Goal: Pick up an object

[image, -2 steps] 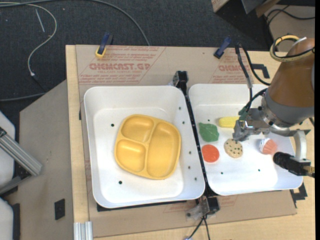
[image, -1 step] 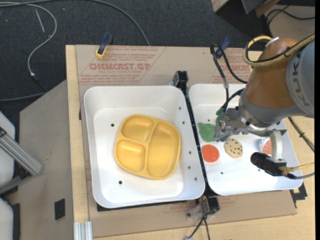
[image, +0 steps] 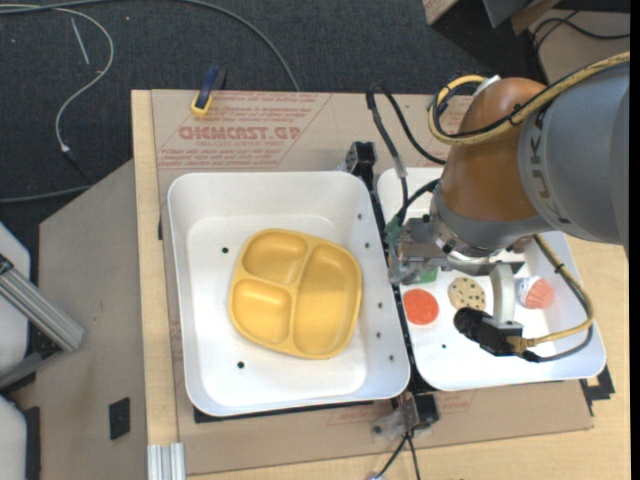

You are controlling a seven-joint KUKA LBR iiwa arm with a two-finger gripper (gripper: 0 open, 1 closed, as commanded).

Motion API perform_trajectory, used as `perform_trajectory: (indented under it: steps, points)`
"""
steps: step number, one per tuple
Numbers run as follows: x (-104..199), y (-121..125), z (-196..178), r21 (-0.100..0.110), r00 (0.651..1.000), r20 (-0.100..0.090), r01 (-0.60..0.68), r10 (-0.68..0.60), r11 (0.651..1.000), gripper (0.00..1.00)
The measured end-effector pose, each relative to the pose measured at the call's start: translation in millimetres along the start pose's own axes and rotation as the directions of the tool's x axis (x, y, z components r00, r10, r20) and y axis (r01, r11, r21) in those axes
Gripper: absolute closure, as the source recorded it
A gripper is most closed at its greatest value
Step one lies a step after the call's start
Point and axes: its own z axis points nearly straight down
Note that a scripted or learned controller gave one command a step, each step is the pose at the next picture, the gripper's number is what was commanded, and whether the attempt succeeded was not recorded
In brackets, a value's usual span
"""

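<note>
Cardboard-topped bench carries two white bins; the left bin holds a yellow divided plate. Over the right bin, the arm's wrist hides the gripper, state undeterminable. An orange disc and speckled disc lie just below the wrist.

Two bins sit side by side on the table. The left bin holds a plate with three parts, lying near its middle. The right bin holds small things close together: a round slice at its 9 o'clock side, a cracker just beside that at 3 o'clock, and a small cup-like thing farther toward 3 o'clock. The arm hangs over the right bin's 12 o'clock half. A clip lies on the table at 12 o'clock from the left bin.
</note>
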Motion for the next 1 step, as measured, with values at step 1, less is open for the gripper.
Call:
perform_trajectory:
  steps: [1]
  points:
    - [53.9, 11.0, -14.0, -0.006, 1.0, 0.001, 0.0, 0.0, 1.0, 1.0]
